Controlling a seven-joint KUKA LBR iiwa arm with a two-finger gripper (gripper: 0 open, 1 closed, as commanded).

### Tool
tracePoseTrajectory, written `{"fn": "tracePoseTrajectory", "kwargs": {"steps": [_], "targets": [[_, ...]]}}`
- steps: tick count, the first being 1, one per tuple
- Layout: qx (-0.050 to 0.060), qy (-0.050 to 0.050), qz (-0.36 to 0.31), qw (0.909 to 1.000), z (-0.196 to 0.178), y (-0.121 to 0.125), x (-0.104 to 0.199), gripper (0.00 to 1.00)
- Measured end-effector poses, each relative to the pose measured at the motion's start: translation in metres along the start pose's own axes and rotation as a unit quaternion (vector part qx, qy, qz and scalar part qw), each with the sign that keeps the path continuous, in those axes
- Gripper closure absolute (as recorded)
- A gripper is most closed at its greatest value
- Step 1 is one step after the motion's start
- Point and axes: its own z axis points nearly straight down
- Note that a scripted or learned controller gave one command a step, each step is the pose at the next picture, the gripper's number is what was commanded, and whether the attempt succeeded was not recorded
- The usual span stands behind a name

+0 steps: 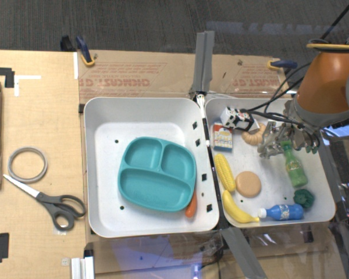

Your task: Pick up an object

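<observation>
Two white bins sit side by side on the bench. The left bin (99, 156) holds a teal divided plate (157, 174) in its middle, and a carrot (191, 206) pokes out from under the plate's near right corner, mostly hidden. The right bin (326, 205) is cluttered: a cow toy (235, 118) near the far left corner, a small box (223, 139) just in front of it, a corn cob (224, 171) along the left wall, and a banana (237, 209) at the near left corner. A tan round thing (248, 184) lies just right of the corn, a blue-and-white bottle (282, 213) lies along the near edge, and a dark green lump (304, 197) sits by the near right corner, too small to name. A green bottle (292, 166) lies toward the right wall and a croissant-like piece (255, 136) sits near the far middle. The arm comes in from the right, its orange band cut off at the edge, cables crossing it. The gripper (271, 142) hangs low between croissant and green bottle; its metal parts blur together, so how far it is open and whether it grasps anything cannot be told. On the bench left of the bins lie scissors (49, 201) and a tape roll (27, 164).
</observation>
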Motion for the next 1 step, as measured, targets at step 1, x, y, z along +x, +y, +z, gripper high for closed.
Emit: {"fn": "tracePoseTrajectory", "kwargs": {"steps": [1], "targets": [[0.0, 0.001, 0.0, 1.0, 0.0002, 0.0001, 0.0006, 0.0]]}}
